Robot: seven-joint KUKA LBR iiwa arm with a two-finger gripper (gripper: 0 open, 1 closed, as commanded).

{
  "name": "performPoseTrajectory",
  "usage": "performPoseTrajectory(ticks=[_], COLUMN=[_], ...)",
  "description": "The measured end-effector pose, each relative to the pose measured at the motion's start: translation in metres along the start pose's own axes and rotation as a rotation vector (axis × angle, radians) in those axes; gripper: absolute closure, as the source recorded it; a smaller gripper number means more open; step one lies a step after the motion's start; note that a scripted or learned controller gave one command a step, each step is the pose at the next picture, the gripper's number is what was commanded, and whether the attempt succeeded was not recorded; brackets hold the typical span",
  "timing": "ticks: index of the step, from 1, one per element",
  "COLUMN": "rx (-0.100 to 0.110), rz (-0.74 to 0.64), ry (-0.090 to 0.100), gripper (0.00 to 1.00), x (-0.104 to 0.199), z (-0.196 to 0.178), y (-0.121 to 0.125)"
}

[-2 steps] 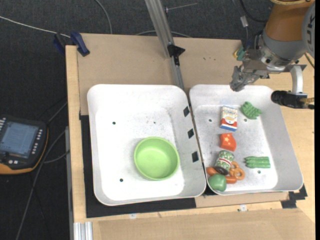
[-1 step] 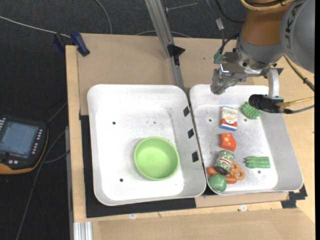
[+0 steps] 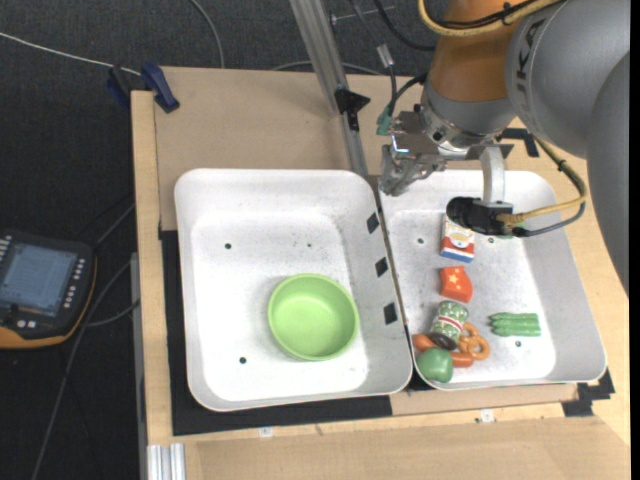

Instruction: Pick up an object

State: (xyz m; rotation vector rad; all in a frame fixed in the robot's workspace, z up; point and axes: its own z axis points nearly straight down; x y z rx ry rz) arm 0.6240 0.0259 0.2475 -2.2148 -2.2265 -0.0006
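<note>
bench: tan board [image 3: 250, 118] bearing two shallow white bins side by side
left bin [image 3: 200, 208]: holds a light green bowl [image 3: 312, 316], round, mouth up, toward the near right part of its floor
right bin [image 3: 560, 298]: holds a cluster of small things down its middle and near its close edge
small carton [image 3: 458, 240]: white with a red lower band and a small coloured picture on its face; lies flat near the middle of the right bin; long axis runs roughly away from the camera; printing too small to read
red block [image 3: 455, 284]: orange-red, chunky, just below the carton; no clear long axis
can [image 3: 450, 320]: small, lying on its side, green and white label with red marks; writing cannot be read; touches the things below it
orange ring piece [image 3: 472, 347]: orange looped shape just beside the can, toward the near edge
green round thing [image 3: 435, 365]: dark green, rounded, at the near left corner of the right bin, touching a small red-orange piece
green bundle [image 3: 514, 324]: bright green, ridged, like bean pods; long axis runs left to right; lies apart, to the right of the can
gripper [image 3: 402, 175]: hangs over the far left corner of the right bin, near the wall between the bins; nothing seen between its parts; open or closed: cannot tell
arm [image 3: 500, 38]: grey with orange band, reaching in from the right
</note>
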Motion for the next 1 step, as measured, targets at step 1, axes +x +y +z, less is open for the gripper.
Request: performPoseTrajectory(ticks=[1], rx=[-0.001], rz=[0.000], ry=[0.001], gripper=[1.00], x=[0.0545], z=[-0.0070], y=[0.0015])
